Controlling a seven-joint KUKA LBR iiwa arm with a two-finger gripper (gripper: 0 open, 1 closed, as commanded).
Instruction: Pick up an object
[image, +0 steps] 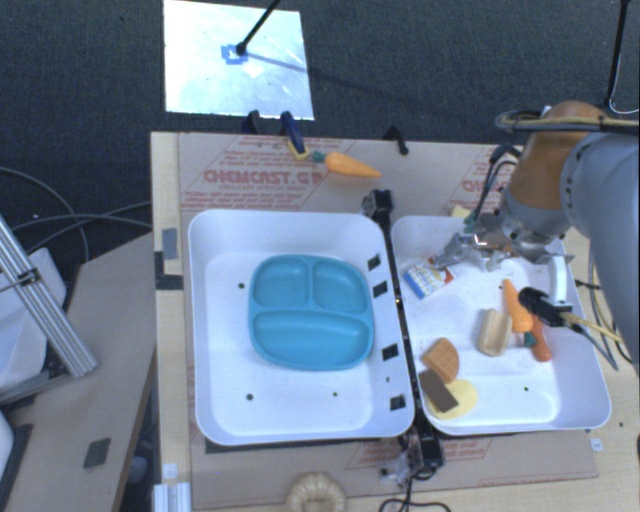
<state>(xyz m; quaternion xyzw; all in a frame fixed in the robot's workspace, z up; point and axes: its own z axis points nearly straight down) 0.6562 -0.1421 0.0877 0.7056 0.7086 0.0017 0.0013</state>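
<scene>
Small blue-white-red packet (426, 279); right bin (580, 405)

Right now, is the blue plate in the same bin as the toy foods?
No, the blue plate lies in the left bin, while the toy foods lie in the right bin.

The arm (590, 170) runs off the right edge, so its upper reach is cut away; the gripper (478, 248) sits low over the right bin (580, 405), its fingers too small and blurred to read; the small box (424, 279) beside it carries print too fine to make out; a pale ring-shaped thing (318, 494) is clipped by the bottom edge; the metal frame (35, 300) is cut off at the left edge; cables (600, 335) trail out on the right.
</scene>
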